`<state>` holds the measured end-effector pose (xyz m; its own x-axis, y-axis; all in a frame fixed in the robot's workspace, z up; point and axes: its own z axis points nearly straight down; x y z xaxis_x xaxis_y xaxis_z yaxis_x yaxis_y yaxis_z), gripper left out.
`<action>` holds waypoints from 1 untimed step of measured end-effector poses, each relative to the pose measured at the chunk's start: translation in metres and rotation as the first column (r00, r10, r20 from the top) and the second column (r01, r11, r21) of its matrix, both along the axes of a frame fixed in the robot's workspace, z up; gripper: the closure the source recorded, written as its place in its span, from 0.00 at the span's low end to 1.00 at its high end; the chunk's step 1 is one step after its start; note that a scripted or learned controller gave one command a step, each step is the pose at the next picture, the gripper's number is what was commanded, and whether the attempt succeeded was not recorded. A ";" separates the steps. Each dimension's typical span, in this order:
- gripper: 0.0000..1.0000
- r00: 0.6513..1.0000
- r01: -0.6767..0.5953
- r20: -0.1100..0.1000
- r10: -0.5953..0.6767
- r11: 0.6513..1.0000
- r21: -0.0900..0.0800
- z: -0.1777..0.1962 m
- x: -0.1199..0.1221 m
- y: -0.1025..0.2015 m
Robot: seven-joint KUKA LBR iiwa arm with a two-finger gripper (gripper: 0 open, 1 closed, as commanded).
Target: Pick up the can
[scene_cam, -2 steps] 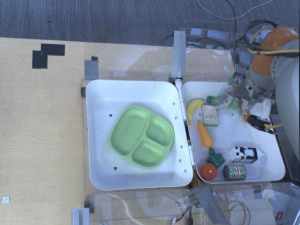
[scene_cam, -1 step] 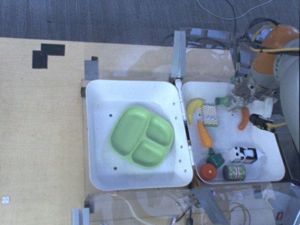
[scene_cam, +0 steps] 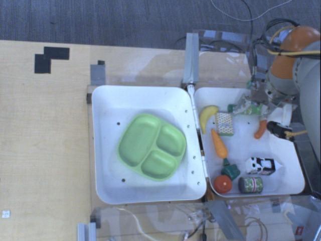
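**Gripper high in the right bin, can not yet approached**

Can [scene_cam: 250,185] lies on its side at the lower right of the frame, near the front wall of the right bin [scene_cam: 296,182]; green label, dark ends; nothing touching it that I can make out; tomato [scene_cam: 222,184] just to its left, black-and-white cow toy [scene_cam: 262,165] just above it.

Gripper [scene_cam: 257,104] sits at the upper right of the frame, over the far part of the same bin, well apart from the can; whether the jaws are spread or pressed together I cannot tell, the tip is cluttered; nothing seen between them.

Step in hand, by my reading: approach, before any grasp. Next move calls for travel toward the lower edge of the frame, lining up across the can's round body, clear of the cow toy and the tomato; the can may roll if nudged.

Left bin [scene_cam: 105,185] holds a green divided plate [scene_cam: 152,146]; banana [scene_cam: 207,115] and carrot [scene_cam: 218,143] lie mid-frame by the divider.
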<state>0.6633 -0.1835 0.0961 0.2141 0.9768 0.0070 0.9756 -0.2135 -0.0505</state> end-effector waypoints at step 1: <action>1.00 1.000 -0.008 -0.002 0.008 1.000 -0.001 0.011 0.001 0.001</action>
<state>0.6640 -0.1824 0.1075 0.2066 0.9784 0.0058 0.9772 -0.2060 -0.0523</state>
